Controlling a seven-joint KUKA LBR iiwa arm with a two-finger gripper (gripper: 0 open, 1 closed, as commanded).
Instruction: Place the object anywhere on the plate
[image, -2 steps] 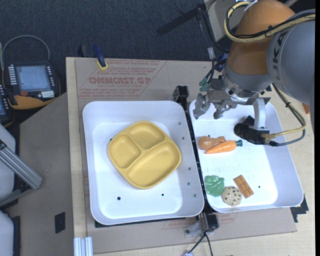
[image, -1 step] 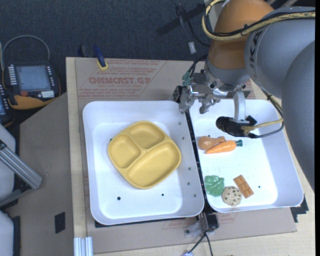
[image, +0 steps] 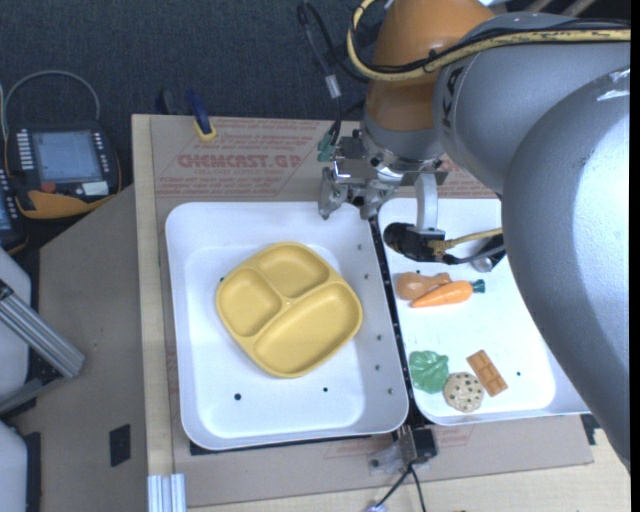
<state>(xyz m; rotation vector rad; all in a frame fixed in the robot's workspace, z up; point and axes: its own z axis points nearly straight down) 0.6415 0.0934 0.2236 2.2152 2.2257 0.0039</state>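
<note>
A yellow plate (image: 290, 308) with three compartments lies in the middle of the left bin (image: 200, 400) with nothing on it. My gripper (image: 348, 203) hangs over the far right corner of that bin, close to the wall between the two bins, beyond the plate. Its fingers stand apart with nothing between them. In the right bin (image: 530, 390) lie an orange carrot (image: 444, 294) beside a tan food piece (image: 410, 284), a green leafy piece (image: 429, 369), a round cookie (image: 463, 391) and a brown wafer (image: 487, 371).
The big grey arm covers the right bin's far and right side. A cardboard sheet (image: 250, 150) lies under the bins. A pendant with a screen (image: 60, 160) sits off the bench at the far left.
</note>
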